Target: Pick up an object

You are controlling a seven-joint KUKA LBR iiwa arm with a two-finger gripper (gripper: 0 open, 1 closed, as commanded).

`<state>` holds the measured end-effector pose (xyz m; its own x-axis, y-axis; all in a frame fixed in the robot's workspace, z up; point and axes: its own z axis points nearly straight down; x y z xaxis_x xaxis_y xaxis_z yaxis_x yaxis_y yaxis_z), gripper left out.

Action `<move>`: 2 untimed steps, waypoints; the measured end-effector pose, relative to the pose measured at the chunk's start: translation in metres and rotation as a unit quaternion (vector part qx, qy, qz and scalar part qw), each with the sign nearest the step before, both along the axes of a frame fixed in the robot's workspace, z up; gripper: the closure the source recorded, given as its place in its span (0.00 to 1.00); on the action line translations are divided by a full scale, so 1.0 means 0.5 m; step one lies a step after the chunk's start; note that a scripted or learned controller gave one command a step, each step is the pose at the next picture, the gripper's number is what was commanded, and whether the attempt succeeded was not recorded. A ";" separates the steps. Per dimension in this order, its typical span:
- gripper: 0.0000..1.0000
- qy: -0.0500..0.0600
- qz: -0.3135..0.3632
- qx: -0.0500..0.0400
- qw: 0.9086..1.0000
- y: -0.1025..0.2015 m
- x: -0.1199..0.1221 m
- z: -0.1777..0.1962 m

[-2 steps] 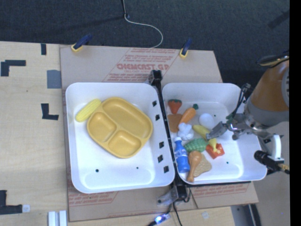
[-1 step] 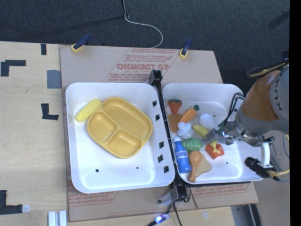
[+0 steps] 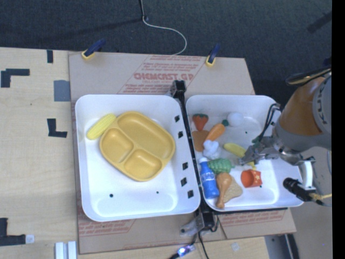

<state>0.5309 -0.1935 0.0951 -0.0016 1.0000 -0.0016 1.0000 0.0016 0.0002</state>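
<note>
A pale wooden bench (image 3: 32, 161) with black tape marks (image 3: 54, 127) fills the left and near side. A brown cardboard sheet (image 3: 161, 74) with red lettering lies on it, held at its far edge by two clamps (image 3: 93, 48) with yellow and blue grips. Beyond is dark grey carpet (image 3: 226, 15), crossed by a thin white cable (image 3: 167, 31). Lighting is even.

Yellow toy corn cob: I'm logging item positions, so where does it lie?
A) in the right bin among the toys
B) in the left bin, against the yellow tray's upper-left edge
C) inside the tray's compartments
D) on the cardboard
B: the yellow toy corn cob lies in the left white bin, against the upper-left edge of the yellow compartment tray.
</note>
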 end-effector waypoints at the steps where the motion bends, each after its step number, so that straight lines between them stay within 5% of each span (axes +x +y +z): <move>1: 1.00 -0.002 0.000 0.000 1.000 -0.005 0.011 0.124; 2: 1.00 -0.001 0.000 0.000 1.000 0.004 0.019 0.210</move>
<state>0.5404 -0.1913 0.2004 -0.0022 1.0000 -0.0009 1.0000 0.0022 0.0021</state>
